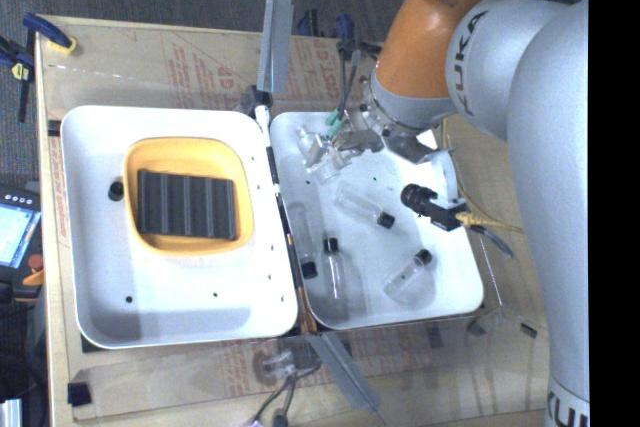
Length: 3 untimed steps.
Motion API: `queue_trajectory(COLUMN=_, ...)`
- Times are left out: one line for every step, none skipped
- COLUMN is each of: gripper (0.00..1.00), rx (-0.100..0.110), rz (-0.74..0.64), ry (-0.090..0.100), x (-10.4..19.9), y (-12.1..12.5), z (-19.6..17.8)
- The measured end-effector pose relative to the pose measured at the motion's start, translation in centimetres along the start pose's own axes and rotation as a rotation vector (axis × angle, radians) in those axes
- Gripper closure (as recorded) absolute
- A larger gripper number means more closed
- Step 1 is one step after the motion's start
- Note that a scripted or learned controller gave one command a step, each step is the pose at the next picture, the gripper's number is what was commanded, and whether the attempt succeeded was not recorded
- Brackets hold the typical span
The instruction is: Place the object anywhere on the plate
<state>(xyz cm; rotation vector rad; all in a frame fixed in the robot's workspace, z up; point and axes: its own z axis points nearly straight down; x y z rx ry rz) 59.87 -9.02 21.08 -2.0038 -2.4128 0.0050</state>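
Observation:
A yellow plate [188, 191] with a dark ribbed centre lies in the left white bin [100, 305]. Several clear vials with black caps lie in the right bin [460, 300]: one [362, 208] near the middle, one [408, 277] at the front right, and one [333, 273] at the front left. My gripper [327, 145] hangs low over the far left corner of the right bin, close to the wall between the bins. Something clear sits at its tip, but I cannot make out what it is.
A loose black cap [309, 268] lies by the right bin's left wall. A black fitting with a yellow cable [432, 204] sticks out over that bin's right side. The grey arm [530, 115] covers the bench's right. Clamps and metal brackets ring the bins.

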Motion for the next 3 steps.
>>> queue_trajectory(gripper=1.00, rx=0.000, rz=-0.278, ry=-0.001, x=6.1, y=1.4, z=1.9)
queue_trajectory(gripper=1.00, rx=0.001, rz=-0.414, ry=-0.001, x=9.8, y=0.9, z=2.0)
queue_trajectory(gripper=0.00, rx=0.001, rz=-0.413, ry=-0.001, x=9.7, y=0.9, z=2.0)
